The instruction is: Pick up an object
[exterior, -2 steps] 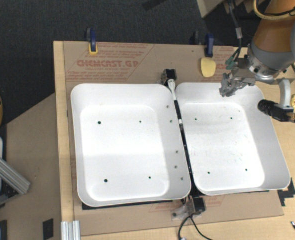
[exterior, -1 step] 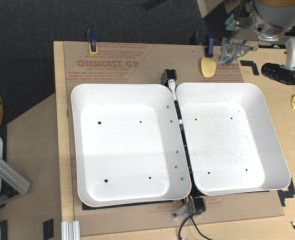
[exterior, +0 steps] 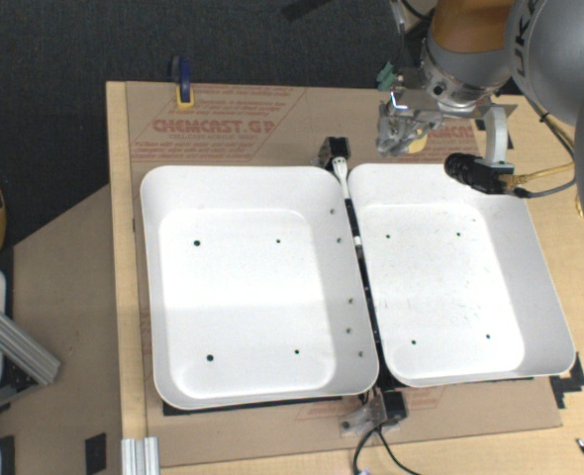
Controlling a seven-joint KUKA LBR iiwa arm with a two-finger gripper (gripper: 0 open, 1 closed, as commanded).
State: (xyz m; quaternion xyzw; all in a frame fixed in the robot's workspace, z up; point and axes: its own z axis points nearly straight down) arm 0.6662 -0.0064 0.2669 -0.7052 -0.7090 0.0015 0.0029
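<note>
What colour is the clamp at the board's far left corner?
Blue handle with a yellow base, on the clamp in the camera view.

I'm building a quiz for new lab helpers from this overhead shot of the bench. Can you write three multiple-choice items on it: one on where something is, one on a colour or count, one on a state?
1. Where is the gripper?
A. Above the far edge of the right bin
B. Low over the middle of the left bin
C. Beside the near edge of the bench

2. How many white bins are on the bench?
A. One
B. Two
C. Four

3. How do the two bins sit?
A. Stacked one on the other
B. Side by side, inner edges meeting
C. At opposite ends of the bench

Answers:
1 A: the gripper hangs by the top rim of the right bin, under the arm's orange band.
2 B: the left bin and the right bin are the two there.
3 B: their inner rims meet along a dark strip down the middle.
</note>
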